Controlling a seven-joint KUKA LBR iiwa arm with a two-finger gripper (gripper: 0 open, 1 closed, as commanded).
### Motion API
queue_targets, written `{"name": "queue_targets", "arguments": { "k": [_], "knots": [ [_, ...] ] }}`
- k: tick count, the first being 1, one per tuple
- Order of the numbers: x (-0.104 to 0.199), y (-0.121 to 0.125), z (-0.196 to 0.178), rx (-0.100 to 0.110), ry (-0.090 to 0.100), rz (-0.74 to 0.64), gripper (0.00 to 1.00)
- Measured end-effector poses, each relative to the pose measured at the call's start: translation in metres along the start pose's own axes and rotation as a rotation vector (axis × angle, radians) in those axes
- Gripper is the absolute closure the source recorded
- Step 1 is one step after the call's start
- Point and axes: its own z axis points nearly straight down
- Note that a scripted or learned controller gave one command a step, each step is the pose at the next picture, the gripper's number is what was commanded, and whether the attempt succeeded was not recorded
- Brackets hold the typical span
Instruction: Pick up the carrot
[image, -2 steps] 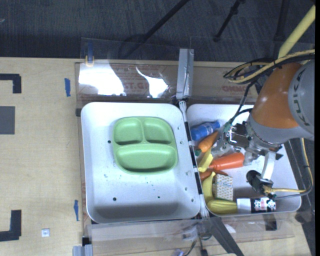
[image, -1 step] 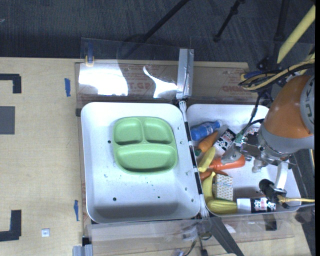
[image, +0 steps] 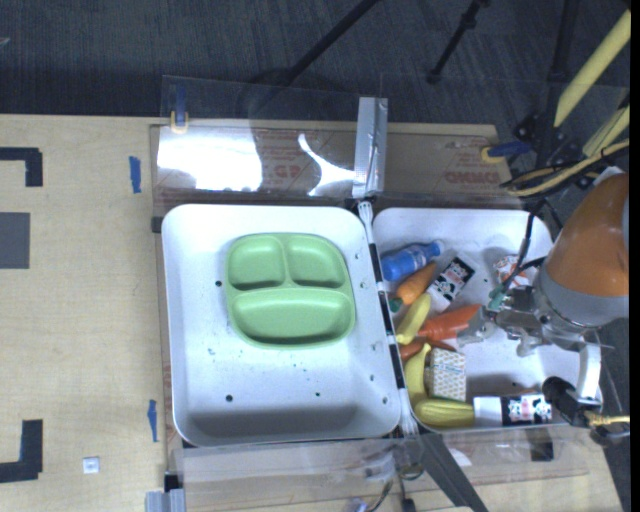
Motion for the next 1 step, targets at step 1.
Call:
{"name": "queue_targets", "arguments": {
  "k": [1],
  "knots": [
    [0.0181, 0.0523, 0.0440, -0.001, -0.001, 0.053, 0.00]
  ]
}}
